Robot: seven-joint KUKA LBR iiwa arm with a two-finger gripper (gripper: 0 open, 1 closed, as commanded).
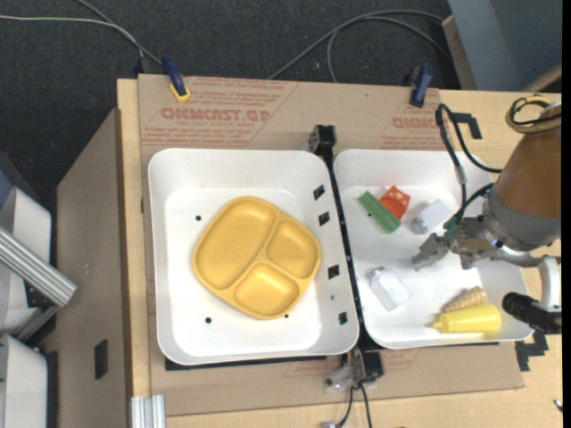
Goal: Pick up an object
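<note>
The right bin [406, 162] holds several small objects: a green stick [378, 212] leaning against a red and orange block [394, 201], a pale grey piece [433, 214], a small clear-white block [387, 287], and a yellow bottle-shaped toy [470, 319] with a tan cone [469, 298] beside it. My gripper [434, 246] hangs over the middle of this bin, right of the white block and just below the grey piece. Its fingers are spread open with nothing between them.
In the left bin [165, 239] lies a yellow divided plate [257, 257]. A black divider [332, 230] separates the two bins. The grey and orange arm [531, 194] covers the right bin's far right side. Cables run along the back of the bench.
</note>
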